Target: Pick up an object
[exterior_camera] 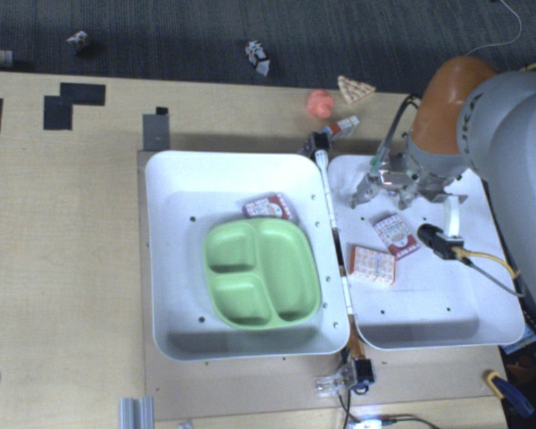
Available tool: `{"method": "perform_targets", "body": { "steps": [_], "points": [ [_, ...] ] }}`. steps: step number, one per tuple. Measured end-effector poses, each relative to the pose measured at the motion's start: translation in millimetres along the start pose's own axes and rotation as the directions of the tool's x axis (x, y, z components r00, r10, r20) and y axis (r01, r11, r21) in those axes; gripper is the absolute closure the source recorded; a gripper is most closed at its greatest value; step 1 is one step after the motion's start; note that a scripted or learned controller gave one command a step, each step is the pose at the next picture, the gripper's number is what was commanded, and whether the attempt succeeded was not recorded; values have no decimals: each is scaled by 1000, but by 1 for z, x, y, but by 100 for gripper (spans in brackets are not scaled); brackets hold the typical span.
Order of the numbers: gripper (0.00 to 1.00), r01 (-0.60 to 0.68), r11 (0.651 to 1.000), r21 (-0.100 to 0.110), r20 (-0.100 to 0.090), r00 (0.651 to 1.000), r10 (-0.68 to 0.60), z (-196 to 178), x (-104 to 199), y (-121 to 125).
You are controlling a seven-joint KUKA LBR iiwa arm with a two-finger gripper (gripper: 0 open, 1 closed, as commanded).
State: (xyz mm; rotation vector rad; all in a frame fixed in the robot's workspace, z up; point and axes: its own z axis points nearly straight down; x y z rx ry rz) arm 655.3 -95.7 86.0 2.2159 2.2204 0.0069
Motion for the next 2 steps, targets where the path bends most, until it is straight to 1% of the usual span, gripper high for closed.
{"method": "perform_targets", "body": {
  "steps": [1, 2],
  "points": [
    [100, 2, 1000, -4, 0, 1000, -2, -12, 1, 2],
    [100, 0, 1000, 0, 2, 1000, 0, -76, -65, 4]
  ]
}}
